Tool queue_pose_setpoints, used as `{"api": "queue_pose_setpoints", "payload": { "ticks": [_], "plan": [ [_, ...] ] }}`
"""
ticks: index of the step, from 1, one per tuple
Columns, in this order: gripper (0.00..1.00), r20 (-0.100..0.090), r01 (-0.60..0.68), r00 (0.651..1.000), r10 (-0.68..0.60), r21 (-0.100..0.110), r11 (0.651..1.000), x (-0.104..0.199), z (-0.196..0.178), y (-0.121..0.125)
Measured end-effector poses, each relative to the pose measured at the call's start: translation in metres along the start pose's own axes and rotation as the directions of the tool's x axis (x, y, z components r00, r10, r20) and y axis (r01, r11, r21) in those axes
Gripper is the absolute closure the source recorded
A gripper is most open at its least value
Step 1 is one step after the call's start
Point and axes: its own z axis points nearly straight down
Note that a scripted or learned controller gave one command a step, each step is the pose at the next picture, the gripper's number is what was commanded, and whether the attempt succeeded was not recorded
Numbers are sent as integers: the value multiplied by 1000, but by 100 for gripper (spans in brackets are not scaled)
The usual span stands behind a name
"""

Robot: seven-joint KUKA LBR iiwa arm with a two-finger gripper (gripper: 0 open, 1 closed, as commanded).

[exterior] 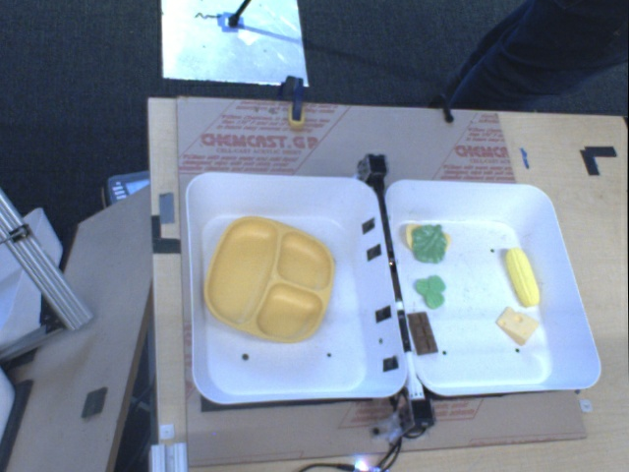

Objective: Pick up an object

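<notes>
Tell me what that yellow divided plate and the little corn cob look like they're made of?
The yellow three-compartment plate in the left white bin looks like moulded plastic: uniform colour, rounded edges, a soft matte sheen. The small yellow corn cob in the right white bin also looks like toy plastic, smooth and evenly coloured, though at this size rubber can't be excluded.

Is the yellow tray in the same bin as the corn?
No, the yellow tray lies in the left bin, while the corn is in the right bin.
</notes>
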Motion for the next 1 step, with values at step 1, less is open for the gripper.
{"api": "queue_pose_setpoints", "payload": {
  "ticks": [1],
  "plan": [
    [100,0,0,1000,0,0,1000,0,0,0]
  ]
}}
